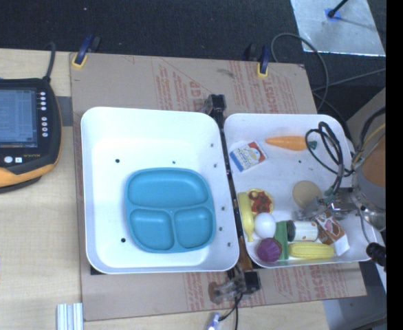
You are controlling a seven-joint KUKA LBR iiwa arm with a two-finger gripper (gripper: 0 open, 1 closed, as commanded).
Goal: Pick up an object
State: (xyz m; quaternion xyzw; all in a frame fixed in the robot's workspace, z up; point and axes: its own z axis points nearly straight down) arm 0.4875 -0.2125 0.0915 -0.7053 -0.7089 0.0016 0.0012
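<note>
Gripper (327, 208) low over right bin (284, 126), near tan round obj (305, 192) and bottle (302, 232). Finger state: cannot tell; no obj seen gripped.

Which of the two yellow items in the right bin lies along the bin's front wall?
The corn cob, lying flat along the front wall beside the purple onion. The banana instead runs along the left wall, next to the white egg.

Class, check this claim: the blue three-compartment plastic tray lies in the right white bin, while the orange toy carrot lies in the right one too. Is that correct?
Not quite. The camera view shows the blue three-compartment plastic tray in the left white bin, not the right. The orange toy carrot does lie in the right white bin.
</note>
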